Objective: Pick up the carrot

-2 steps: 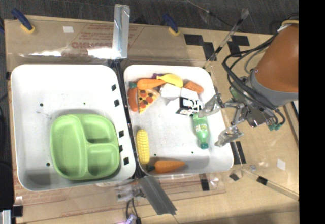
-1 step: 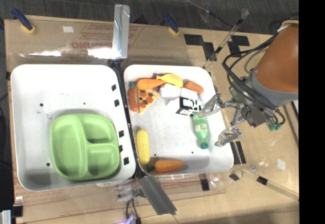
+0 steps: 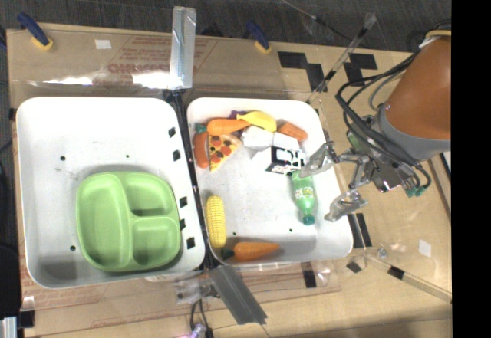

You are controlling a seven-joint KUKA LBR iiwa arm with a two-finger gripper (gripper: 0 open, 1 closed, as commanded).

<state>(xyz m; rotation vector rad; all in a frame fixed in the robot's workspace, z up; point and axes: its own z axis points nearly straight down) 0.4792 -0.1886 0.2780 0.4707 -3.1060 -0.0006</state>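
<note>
The carrot (image 3: 253,251) is orange with a dark stub at its left end. It lies flat along the front wall of the right bin (image 3: 253,189), just right of the corn cob. My gripper (image 3: 331,183) hangs over the bin's right rim, up and to the right of the carrot. It is open, with one finger (image 3: 321,159) toward the back and the other (image 3: 342,205) toward the front. Nothing sits between them. A green bottle (image 3: 304,196) lies just left of the gripper.
A yellow corn cob (image 3: 216,220) lies along the right bin's left wall. At the back of that bin are a pizza slice (image 3: 219,149), orange toy foods (image 3: 228,126), a banana (image 3: 259,120) and a black-and-white packet (image 3: 284,155). A green divided plate (image 3: 130,218) sits in the left bin (image 3: 46,137).
</note>
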